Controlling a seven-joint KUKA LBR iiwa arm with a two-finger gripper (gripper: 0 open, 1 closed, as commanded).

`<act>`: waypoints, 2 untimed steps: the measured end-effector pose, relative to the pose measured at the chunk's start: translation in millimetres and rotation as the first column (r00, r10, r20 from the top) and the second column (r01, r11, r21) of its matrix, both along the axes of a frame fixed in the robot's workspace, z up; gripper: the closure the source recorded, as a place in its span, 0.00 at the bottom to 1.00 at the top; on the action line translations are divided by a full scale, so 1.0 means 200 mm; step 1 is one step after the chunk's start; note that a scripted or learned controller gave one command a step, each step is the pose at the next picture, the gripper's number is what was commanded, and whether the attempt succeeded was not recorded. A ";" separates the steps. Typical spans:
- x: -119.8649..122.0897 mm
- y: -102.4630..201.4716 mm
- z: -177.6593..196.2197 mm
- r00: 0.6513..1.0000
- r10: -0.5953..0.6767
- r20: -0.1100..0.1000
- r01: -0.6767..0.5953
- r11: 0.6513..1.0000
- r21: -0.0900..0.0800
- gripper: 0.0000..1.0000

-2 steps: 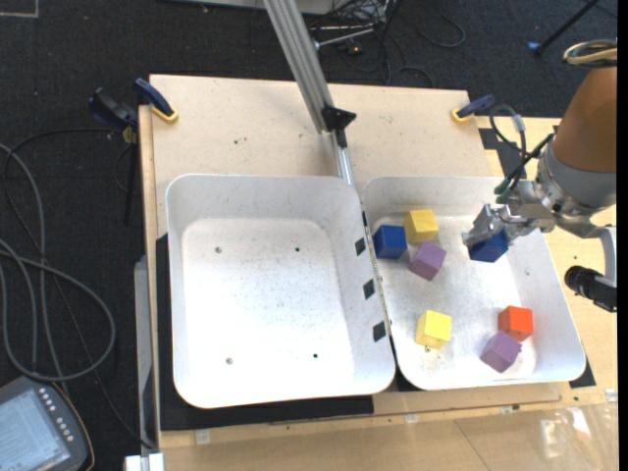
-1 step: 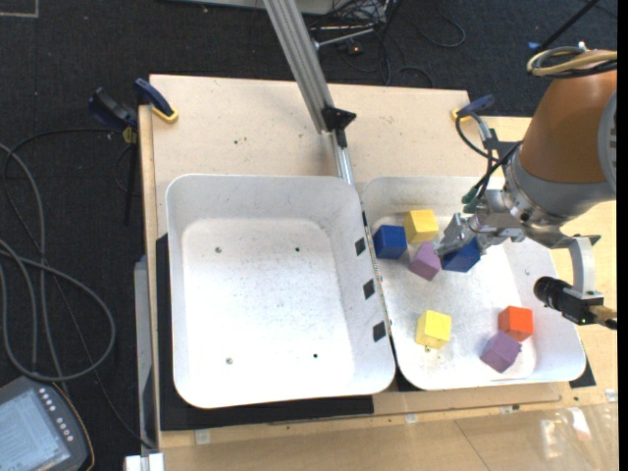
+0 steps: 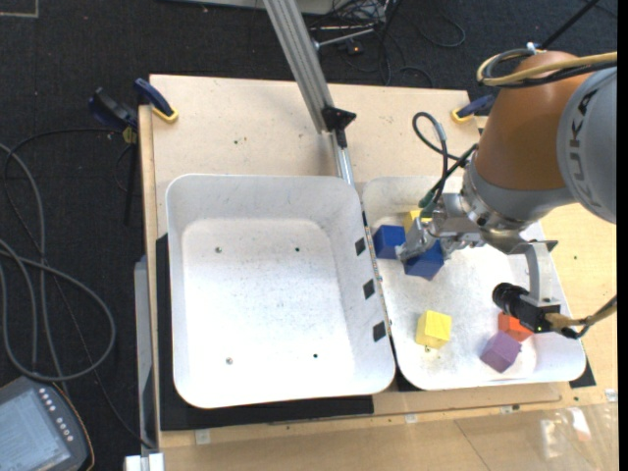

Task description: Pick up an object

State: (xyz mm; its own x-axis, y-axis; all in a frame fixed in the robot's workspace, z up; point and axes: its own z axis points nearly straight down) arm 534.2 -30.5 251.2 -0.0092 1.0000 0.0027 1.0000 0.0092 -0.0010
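- Two blue blocks lie in the right bin (image 3: 549,366): one blue block (image 3: 424,261) sits directly under the gripper (image 3: 424,232), touching its tips, and the other blue block (image 3: 389,240) lies just beside the gripper on its left, near the bin's wall.
- Whether the gripper has closed on the nearer block cannot be told; its body covers the contact.
- Below the gripper lies one yellow block (image 3: 434,328); further down and right, one purple block (image 3: 501,351) and one orange block (image 3: 512,326) sit close together.
- A small yellow piece (image 3: 414,217) peeks out beside the gripper, mostly hidden.
- A black fitting covers part of the orange block.
- The left bin (image 3: 186,263) lies well apart to the gripper's left on the tabletop (image 3: 245,126).
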 end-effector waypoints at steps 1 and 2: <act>0.03 0.26 -0.06 1.000 -0.001 -0.002 0.001 1.000 -0.002 1.00; 0.04 0.54 -0.08 1.000 -0.001 0.000 0.001 1.000 -0.001 1.00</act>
